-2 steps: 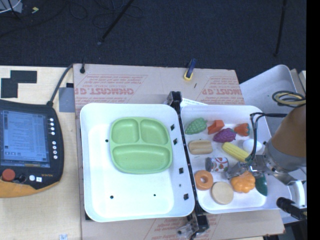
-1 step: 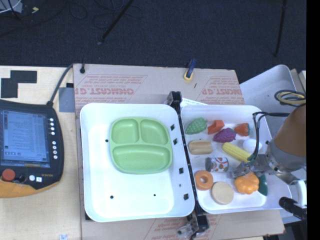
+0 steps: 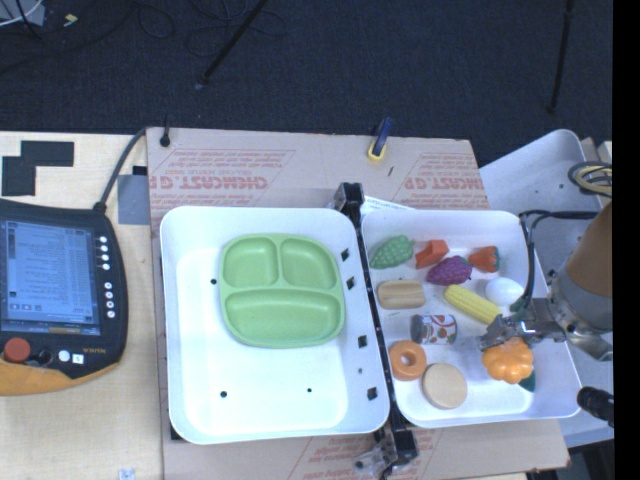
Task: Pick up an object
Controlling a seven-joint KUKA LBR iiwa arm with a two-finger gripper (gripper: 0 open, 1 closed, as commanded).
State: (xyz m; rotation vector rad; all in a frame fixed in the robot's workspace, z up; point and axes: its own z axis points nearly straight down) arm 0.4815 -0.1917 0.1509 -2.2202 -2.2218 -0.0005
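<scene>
In the right bin (image 3: 560, 400), nearest the front, lie a tan round biscuit (image 3: 445, 385) and a doughnut (image 3: 407, 360). Just beside them an orange pepper (image 3: 509, 361) sits directly under the tool (image 3: 503, 334), which reaches in from the right. Whether the tool is apart or together cannot be told. Behind lie a small can (image 3: 435, 329), corn cob (image 3: 471, 304), bread roll (image 3: 401, 294), white egg (image 3: 503, 290), purple grapes (image 3: 449, 269). The left bin (image 3: 190, 368) carries a green divided plate (image 3: 282, 290).
</scene>
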